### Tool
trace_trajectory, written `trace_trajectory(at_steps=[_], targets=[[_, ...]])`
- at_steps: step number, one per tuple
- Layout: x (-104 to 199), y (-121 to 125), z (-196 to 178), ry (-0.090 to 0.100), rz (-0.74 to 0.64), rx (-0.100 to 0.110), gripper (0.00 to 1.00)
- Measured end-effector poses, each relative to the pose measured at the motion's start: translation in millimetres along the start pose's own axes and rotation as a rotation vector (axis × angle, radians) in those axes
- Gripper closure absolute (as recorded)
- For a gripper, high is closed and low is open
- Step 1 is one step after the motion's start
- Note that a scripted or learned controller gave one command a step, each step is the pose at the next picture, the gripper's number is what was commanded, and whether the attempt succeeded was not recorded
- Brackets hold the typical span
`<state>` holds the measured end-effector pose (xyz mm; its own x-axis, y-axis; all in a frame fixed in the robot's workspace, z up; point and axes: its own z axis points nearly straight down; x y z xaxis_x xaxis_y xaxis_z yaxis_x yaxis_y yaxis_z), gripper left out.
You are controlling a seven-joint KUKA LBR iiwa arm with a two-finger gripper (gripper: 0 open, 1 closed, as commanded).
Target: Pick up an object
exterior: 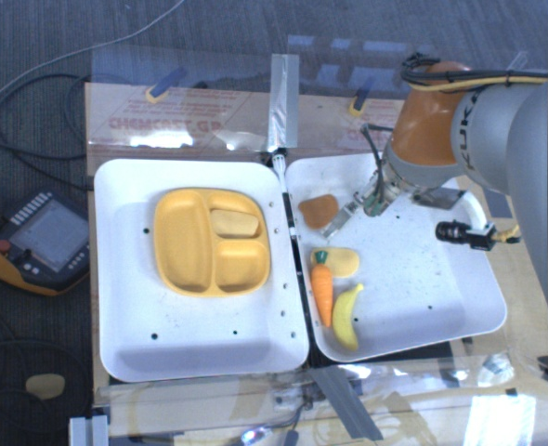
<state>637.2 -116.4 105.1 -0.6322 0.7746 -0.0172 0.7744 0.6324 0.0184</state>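
Note:
In the right bin several toy foods lie near its left wall: a brown round piece, a pale yellow block, an orange carrot and a yellow banana. My gripper reaches down from the orange-banded wrist and hangs low over the bin's upper middle. Its tip is just right of the brown piece, close to its edge. Nothing shows between the fingers.
The left bin holds a yellow divided plate with a tan block in its upper right compartment. A black fitting juts over the right bin's right side. A teach pendant lies on the floor at far left.

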Motion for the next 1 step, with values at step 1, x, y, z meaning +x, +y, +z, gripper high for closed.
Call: trace_trajectory(at_steps=[1], targets=[[54.0,-42.7,0.4,-0.019,-0.153,-0.015,0.0]])
